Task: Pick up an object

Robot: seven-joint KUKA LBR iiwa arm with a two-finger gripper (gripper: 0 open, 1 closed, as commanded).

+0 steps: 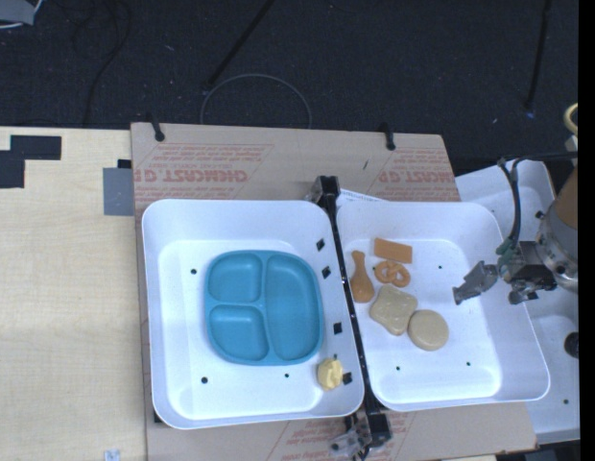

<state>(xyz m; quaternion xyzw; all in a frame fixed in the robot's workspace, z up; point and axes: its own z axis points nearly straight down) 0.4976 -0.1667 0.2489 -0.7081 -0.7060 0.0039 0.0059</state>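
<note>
Gripper [497,285]: I see it at the 3 o'clock edge of the right bin, low over the rim; its two dark fingers stand apart with nothing between them.
Arm [566,229]: it comes in from 3 o'clock, with a black cable looping up beside it.
Right bin [470,377]: white and shallow, holding five toy foods, all grouped toward its 9 o'clock half and well apart from the gripper.
Orange block [393,251]: a flat wedge at the 12 o'clock end of the group.
Pretzel [393,275]: just below the orange block, close beside it.
Drumstick [361,278]: tan (a chicken leg by its shape, I think), lying near the divider between the bins, at 9 o'clock from the pretzel.
Bread slice [392,309]: pale, tilted, at 6 o'clock from the pretzel.
Round biscuit [428,329]: touching or nearly touching the bread slice at its 4 o'clock; it is the piece nearest the gripper.
Left bin [173,392]: it holds a blue divided plate [263,306] in the middle.
Yellow piece [330,374]: small and lumpy, in the left bin's 5 o'clock corner, against the divider.
Cardboard sheet [278,161]: it lies under both bins.
</note>
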